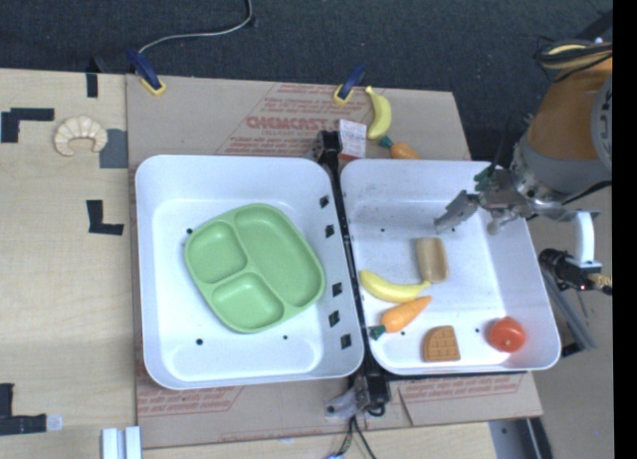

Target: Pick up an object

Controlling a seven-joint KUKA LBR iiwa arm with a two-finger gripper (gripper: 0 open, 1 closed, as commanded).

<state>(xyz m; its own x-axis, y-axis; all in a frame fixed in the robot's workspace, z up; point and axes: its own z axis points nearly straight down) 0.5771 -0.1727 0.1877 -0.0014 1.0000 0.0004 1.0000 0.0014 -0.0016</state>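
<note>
Camera view from above shows us the grey arm with its orange band reaching in from the right, its claw (476, 211) hanging over the upper part of the right-hand shallow white bin (398, 180). We see two dark fingers spread apart, one slanting toward the bin's middle and one near the right wall, with nothing between them, so we read the claw as released and empty.

Candidates for the pick all lie in that right bin: a tan bread-roll-shaped piece (432, 259) just below the claw, a yellow plastic banana (394, 286) touching or nearly touching an orange toy carrot (405, 314), a brown waffle-like biscuit (441, 344) and a red tomato-like ball (507, 335) near the front right corner. In the left white bin (159, 248) sits a green divided plastic tray (255, 266). Outside the bins, on the surface, lie a second yellow banana (378, 114) and a pale croissant-shaped toy (82, 134).

We judge the roll the nearest target. Risks from here: a descent off-centre could nudge the roll aside rather than straddle it; the smooth rounded shape may squirt out as the fingers close; and the finger nearest the bin's right wall could catch on it.
</note>
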